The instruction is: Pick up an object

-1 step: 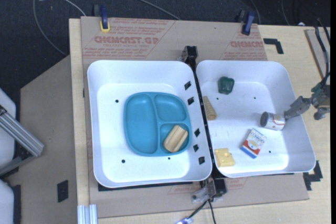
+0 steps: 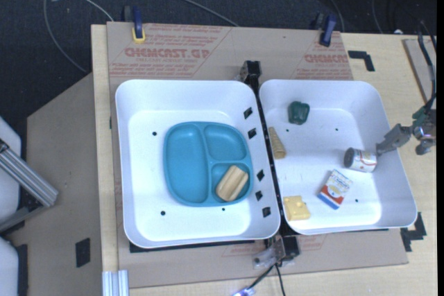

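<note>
At the small can [image 2: 361, 160], right bin.
My gripper [image 2: 383, 146] nudges it, jaw state unclear; round, it may roll away.

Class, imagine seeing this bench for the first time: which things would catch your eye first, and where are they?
Probably the blue divided plate in the middle of the left bin, with a tan bread-like piece in its near-right compartment. Next, the right bin, with its scattered small items: a dark green object at the back, a small can on its side.
</note>
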